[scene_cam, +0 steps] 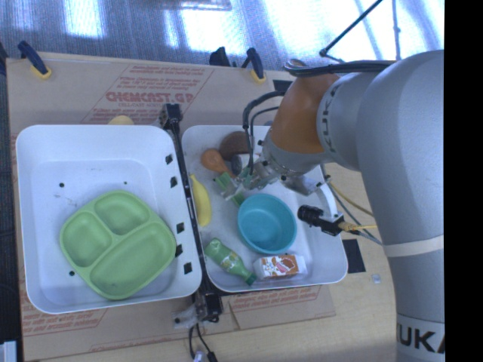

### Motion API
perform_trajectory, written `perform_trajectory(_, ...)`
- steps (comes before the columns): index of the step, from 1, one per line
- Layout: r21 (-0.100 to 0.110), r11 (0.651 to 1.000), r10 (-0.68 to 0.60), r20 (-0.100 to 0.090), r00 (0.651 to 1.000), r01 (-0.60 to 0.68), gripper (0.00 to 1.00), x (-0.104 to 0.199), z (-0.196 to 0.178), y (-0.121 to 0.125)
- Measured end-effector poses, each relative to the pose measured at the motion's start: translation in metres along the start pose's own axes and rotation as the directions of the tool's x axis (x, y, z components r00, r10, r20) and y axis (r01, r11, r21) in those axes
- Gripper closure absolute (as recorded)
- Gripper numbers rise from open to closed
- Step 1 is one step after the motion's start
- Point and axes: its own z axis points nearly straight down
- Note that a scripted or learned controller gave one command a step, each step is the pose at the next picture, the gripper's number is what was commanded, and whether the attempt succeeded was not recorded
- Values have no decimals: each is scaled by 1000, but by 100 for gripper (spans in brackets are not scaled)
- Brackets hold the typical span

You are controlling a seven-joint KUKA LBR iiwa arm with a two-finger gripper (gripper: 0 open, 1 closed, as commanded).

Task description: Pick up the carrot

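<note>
The carrot (213, 159) is a short orange piece with a green top. It lies in the right bin (332, 256) near the back left, beside a brown rounded object (235, 142). My gripper (249, 176) reaches down from the right, under the orange wrist band. It sits just right of the carrot's green end, between the carrot and the blue bowl (266, 223). The wrist hides part of the bin floor behind it. Nothing shows as lifted off the bin floor.
A yellow banana (201, 200) lies along the right bin's left wall. A green bottle (226, 259) and a small carton (281, 265) lie at the front. The left bin (45, 157) holds a green divided plate (117, 243).
</note>
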Motion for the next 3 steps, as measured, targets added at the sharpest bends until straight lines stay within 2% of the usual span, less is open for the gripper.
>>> perform_trajectory(1,-19,997,-73,13,997,73,100,-55,-48,-79)
perform_trajectory(2,-7,965,263,-6,965,-263,100,50,-75,-85)
perform_trajectory(3,-8,947,320,-3,947,-320,100,127,-139,-73)
